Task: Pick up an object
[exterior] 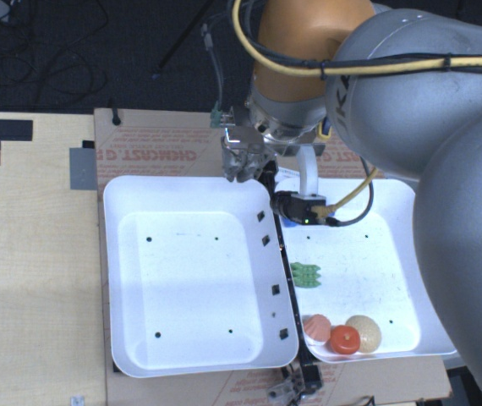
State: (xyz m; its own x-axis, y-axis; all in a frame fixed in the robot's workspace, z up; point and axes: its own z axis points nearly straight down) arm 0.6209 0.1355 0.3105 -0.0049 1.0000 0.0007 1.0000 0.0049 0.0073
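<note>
A big grey arm (410,117) with an orange band fills the upper right of the frame. Its gripper (243,166) hangs at the top centre, above the far rim where two white bins meet; whether it is open or closed cannot be told, and nothing shows in its grip. The pale wooden surface (30,260) takes up the left of the frame. The left bin (124,227) sits at centre and the right bin (393,260) beside it.

All the loose things lie in the right bin. In its lower corner, a tan ball (365,332), a red round toy (344,340) and a pink disc (315,326) sit in a tight cluster, touching. Further up, close to the dividing wall, a small green ridged piece (307,275) lies alone.

All look like light, stiff plastic toys, probably smooth. The round ones would likely slip or roll, and their neighbours crowd any grasp. The green piece seems the easier pick, taken across its narrow width.
</note>
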